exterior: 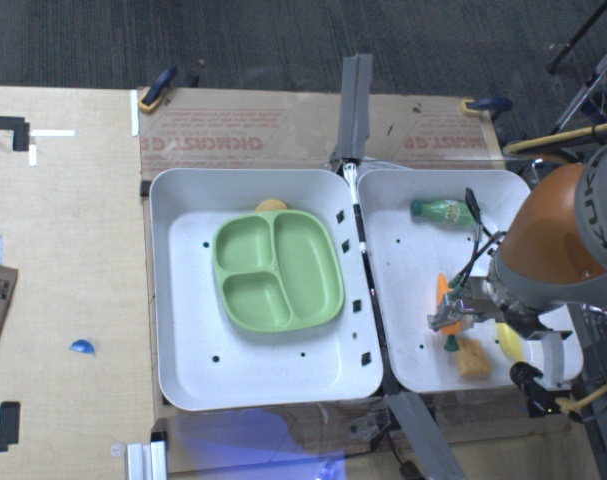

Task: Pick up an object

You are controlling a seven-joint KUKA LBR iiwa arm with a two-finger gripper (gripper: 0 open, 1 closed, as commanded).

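Right bin [403, 268]: end effector [447, 318] sits low over the bin floor in the lower right part, reached in from the right under the arm's orange band [553, 233]. Its metal tip is right at the lower end of an orange carrot-like piece [442, 288], which lies roughly upright in the view, just above and touching or nearly touching the tip. Contact cannot be confirmed at this resolution.

How far the end effector is open: cannot tell. The tip is small and dark against clutter, and nothing is plainly seen clamped in it.

Other objects close by:
- A small orange and green bit [451, 344] directly below the tip, just beside it.
- A tan, bread-like lump [473, 360] below and slightly right of the tip, near the bin's lower edge.
- A yellow object [509, 340] to the right of the tip, partly hidden by the arm.
- A green bottle [441, 210] lying on its side near the top of the right bin, well apart from the tip.

Left bin [183, 298]: a green divided plate [279, 268] with three compartments lies in the middle. A yellow-orange object [271, 206] peeks out at the plate's upper rim, mostly hidden behind it.

The two bins stand side by side on the worktop [63, 268], with cardboard [233, 133] behind them.
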